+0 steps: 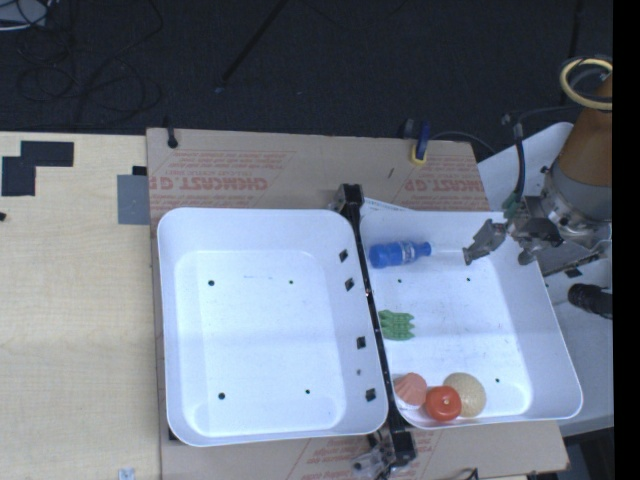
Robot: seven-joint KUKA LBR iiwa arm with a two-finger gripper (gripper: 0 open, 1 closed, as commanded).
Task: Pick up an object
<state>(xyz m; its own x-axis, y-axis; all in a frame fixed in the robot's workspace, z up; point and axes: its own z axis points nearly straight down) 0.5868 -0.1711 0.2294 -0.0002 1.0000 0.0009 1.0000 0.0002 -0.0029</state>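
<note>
While the arm [585,163] hangs over the far right corner of the right bin [545,308], the task stands at its opening step: nothing has been lifted. The gripper [507,243] sits near the bin's far wall with its two fingers spread apart and nothing between them; one finger [482,242] points toward the middle of the bin. Four candidates lie in this bin. A blue bottle [399,254] lies on its side along the far wall, near the divider between the bins and nearest to the gripper, though a clear gap separates them. A small green item [396,325] rests by the divider around mid-bin. In the near corner a red ball [442,403] touches a tan round thing [466,392] and a pale pinkish one [409,388]; these three are crowded together. The left bin [170,318] holds nothing of note. In my judgement the bottle is the most practical target: the gripper would need to travel toward the divider, line its fingers across the bottle's narrow width, descend and close. The clustered items would be harder to take singly.
</note>
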